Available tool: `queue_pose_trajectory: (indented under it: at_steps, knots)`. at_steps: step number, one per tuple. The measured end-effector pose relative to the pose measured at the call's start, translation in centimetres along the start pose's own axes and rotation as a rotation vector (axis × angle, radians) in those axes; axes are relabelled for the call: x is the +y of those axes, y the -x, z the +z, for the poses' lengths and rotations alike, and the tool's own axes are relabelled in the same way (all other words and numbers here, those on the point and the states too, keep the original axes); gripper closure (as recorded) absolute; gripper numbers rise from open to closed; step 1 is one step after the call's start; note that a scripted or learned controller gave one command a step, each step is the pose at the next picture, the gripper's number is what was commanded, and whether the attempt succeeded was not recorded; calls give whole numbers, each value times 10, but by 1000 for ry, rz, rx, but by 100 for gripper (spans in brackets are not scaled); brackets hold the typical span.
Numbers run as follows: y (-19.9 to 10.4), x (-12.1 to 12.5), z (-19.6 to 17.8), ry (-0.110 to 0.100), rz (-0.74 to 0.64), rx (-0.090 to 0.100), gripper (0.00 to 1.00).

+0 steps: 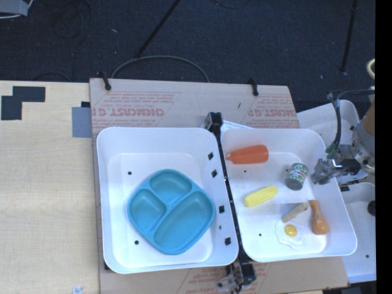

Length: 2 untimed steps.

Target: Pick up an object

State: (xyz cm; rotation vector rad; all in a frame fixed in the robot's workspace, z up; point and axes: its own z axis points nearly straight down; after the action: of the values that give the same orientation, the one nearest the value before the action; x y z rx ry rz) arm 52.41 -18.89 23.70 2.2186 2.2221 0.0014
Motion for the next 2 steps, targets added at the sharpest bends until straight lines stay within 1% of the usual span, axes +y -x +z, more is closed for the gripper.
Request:
queue_pose_trajectory:
  at_steps: [1,2]
  knots:
    - [-58,17,-4,-4,-3,2,100]
    - [-104,35,8,-6,-2,2,100]
